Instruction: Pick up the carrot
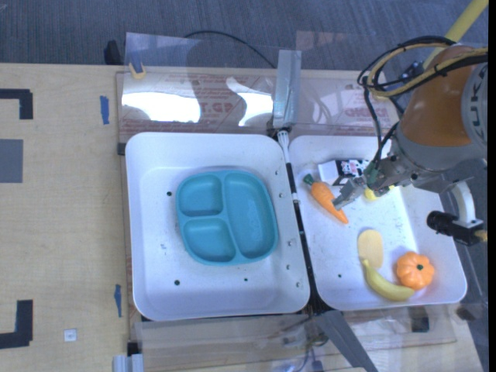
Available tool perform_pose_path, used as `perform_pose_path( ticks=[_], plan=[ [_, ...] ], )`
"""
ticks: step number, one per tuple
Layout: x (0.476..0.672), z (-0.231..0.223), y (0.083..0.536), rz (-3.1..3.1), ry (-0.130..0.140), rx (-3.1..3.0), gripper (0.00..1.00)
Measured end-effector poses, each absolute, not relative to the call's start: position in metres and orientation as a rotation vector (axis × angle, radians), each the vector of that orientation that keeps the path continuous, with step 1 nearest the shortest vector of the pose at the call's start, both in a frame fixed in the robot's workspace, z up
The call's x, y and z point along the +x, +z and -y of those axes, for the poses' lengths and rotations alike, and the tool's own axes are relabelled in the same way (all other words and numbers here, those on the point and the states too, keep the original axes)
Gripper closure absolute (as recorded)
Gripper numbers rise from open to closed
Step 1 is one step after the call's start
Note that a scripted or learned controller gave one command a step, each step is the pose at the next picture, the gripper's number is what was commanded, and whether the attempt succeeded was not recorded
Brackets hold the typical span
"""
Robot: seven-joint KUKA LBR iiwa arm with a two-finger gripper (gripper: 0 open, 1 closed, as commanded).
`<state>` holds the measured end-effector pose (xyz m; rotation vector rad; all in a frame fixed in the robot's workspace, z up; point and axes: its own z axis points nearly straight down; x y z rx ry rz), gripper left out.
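Observation:
The carrot (327,200), orange with a green top, lies at a slant in the upper left part of the right bin (442,294). Its green end points up and left, towards the divider between the bins. My gripper (349,191) hangs low just to the carrot's right, close beside its middle, at the end of the grey and orange arm (438,122) that reaches in from the right. The carrot rests on the bin floor, and I see nothing held in the gripper.
A banana (377,265) and a small orange pumpkin (414,270) lie at the right bin's front. A black and white item (343,168) sits behind the gripper. A blue divided plate (228,216) rests in the left bin (151,208).

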<state>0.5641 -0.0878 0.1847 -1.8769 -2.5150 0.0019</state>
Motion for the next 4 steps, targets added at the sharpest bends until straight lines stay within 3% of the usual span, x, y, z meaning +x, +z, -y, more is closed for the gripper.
perform_pose_path(
  ticks=[1, 2, 3, 4],
  plan=[
    [0.583, 0.107, 0.226, 2.604, -0.003, -1.771, 0.00],
    [0.560, 0.105, 0.097, 2.747, 0.004, -1.510, 0.00],
    [0.600, 0.111, 0.087, 2.770, -0.003, -1.492, 0.00],
    [0.603, 0.111, 0.100, 2.778, -0.009, -1.496, 1.00]
  ],
)
